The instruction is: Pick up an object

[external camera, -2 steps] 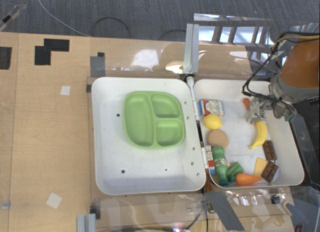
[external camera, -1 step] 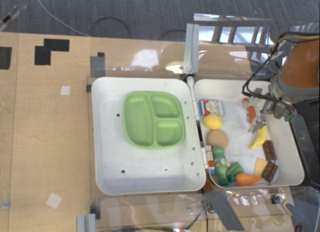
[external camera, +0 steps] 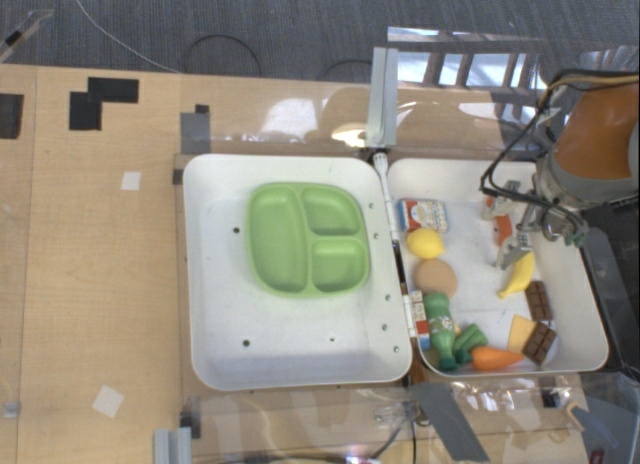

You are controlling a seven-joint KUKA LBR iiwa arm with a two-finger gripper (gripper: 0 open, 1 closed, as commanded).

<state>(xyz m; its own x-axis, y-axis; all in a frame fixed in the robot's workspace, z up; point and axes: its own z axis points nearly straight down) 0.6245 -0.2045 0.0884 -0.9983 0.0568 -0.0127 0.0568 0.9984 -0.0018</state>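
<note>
**Robot hand poised over toy food in right bin**

The grey arm (external camera: 590,142) reaches in from the right, its hand (external camera: 515,249) low in the right bin (external camera: 590,347), just above and touching or nearly touching the upper tip of a yellow banana (external camera: 519,276). Whether the hand is spread or pressed together cannot be told, and nothing is plainly seen in its grip. To the hand's left lie a small carton (external camera: 424,215), a lemon (external camera: 425,244) and a tan egg (external camera: 435,277). Below it sit a chocolate bar (external camera: 539,299), a cheese wedge (external camera: 520,332), a carrot (external camera: 494,358) and green vegetables (external camera: 455,342). The left bin (external camera: 220,352) on the desk (external camera: 90,282) carries a green divided plate (external camera: 308,238), well apart from the hand.
</note>
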